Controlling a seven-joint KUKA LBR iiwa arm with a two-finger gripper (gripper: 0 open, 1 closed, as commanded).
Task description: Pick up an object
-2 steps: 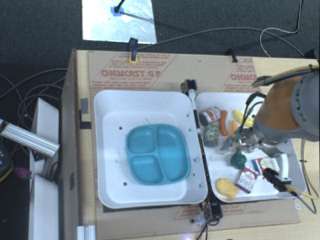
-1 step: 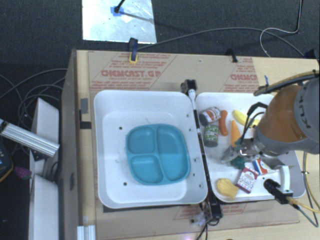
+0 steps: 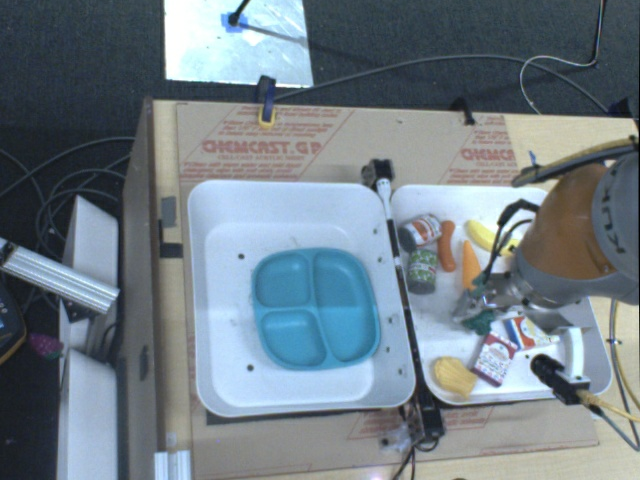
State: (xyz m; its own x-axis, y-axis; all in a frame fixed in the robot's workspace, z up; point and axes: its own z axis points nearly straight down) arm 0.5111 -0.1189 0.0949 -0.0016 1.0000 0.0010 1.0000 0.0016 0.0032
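Note:
The right bin holds several small items: a red-labelled can, a dark green can, an orange carrot, a yellow banana, an orange piece, a yellow corn-like piece and a red-and-white box. My gripper hangs low over the middle of this bin, just beside a green item. The grey and orange arm covers the bin's right side.
The left bin holds a blue divided plate. A black clamp bar runs between the bins. Cables cross the cardboard at the back and the floor at left. A metal rail lies left of the bench.

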